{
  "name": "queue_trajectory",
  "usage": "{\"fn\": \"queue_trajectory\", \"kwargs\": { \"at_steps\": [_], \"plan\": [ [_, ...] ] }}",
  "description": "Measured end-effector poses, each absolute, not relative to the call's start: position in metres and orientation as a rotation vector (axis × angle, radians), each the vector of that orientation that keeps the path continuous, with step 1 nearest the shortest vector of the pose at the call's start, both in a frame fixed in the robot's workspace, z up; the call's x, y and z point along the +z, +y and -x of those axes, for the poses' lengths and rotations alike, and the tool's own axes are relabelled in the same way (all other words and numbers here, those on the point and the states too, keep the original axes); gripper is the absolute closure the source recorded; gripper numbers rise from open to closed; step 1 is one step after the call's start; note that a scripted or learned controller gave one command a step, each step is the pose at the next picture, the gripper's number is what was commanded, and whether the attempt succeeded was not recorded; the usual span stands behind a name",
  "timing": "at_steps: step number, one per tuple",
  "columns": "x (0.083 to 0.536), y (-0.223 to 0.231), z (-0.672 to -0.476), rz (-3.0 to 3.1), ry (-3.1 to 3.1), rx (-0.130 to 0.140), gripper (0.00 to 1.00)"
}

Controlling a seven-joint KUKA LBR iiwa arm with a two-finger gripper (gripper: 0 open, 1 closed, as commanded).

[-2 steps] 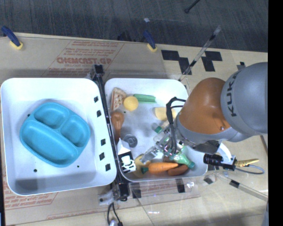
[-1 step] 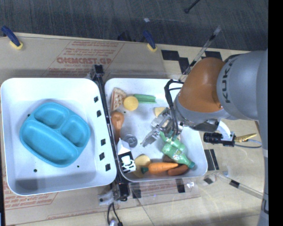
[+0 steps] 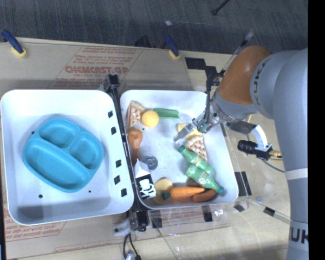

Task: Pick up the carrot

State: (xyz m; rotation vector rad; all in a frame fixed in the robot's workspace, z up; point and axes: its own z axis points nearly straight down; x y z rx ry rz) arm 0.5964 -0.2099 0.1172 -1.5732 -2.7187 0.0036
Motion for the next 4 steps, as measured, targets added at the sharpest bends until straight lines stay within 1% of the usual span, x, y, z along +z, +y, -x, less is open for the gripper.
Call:
{"fn": "queue_trajectory", "kwargs": {
  "at_steps": [1,2,3,4],
  "plan": [
    [0.136,-0.149,-0.659,1.954,-2.458,-0.001,0.0],
    [0.095,-0.152,-0.602,1.635,-2.676,0.006,0.0],
    [0.106,-0.151,-0.603,1.623,-2.683,0.007,1.0],
    [0.193,-0.082,-0.557,2.104,-2.329,0.002,1.0]
  ]
}}
